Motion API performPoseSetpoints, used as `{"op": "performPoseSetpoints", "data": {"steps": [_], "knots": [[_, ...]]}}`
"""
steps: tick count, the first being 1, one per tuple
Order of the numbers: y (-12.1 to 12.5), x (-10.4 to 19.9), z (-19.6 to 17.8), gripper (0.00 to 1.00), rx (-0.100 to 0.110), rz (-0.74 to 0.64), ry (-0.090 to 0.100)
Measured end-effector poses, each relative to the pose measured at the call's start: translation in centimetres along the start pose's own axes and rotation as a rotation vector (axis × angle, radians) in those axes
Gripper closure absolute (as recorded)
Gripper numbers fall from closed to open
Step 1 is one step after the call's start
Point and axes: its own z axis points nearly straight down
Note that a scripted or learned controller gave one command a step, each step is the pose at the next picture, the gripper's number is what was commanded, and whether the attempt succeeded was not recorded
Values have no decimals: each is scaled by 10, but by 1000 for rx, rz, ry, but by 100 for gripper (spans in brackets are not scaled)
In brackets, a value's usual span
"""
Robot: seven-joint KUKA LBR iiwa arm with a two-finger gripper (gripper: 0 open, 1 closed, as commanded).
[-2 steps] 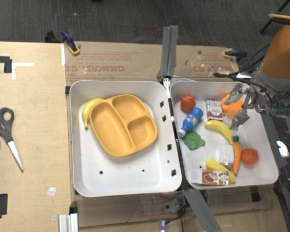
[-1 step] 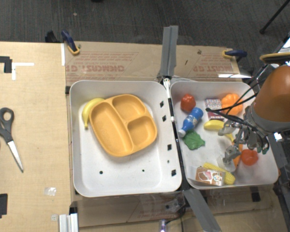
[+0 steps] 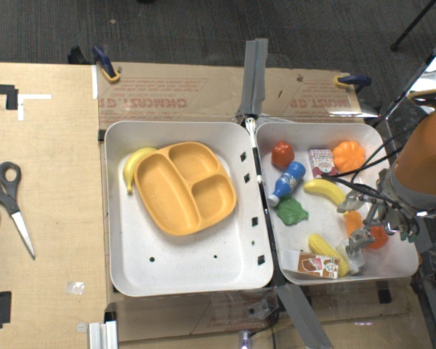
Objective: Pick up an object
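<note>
The right bin (image 3: 392, 267) holds several toy foods: a red fruit (image 3: 282, 153), a blue bottle (image 3: 287, 182), a green piece (image 3: 292, 211), a banana (image 3: 325, 189), an orange (image 3: 349, 155), a small pink carton (image 3: 320, 161), a corn cob (image 3: 327, 246) and a brown box (image 3: 314, 265). My gripper (image 3: 351, 226) is low over the bin's right side and open. One fingertip (image 3: 346, 204) is near the banana's end, the other (image 3: 354, 249) by the corn. A small orange piece (image 3: 354, 222) lies between them, and a red-orange piece (image 3: 378, 237) sits just to its right.
The left bin (image 3: 131, 267) holds a yellow divided plate (image 3: 185, 187) with a second banana (image 3: 134, 164) tucked at its left rim. Scissors (image 3: 11, 202) lie on the bench at far left. Clamps (image 3: 105, 64) (image 3: 352, 81) pin cardboard behind the bins. Black cables (image 3: 378, 158) cross the right bin's corner.
</note>
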Motion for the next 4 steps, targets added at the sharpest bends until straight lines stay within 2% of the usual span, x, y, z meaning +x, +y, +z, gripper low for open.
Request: {"op": "performPoseSetpoints", "data": {"steps": [2,3,4], "knots": [[-9,0,2,0,1,242,16],[-12,-8,2,0,1,305,15],[-12,-13,-13,100,2,302,2]]}}
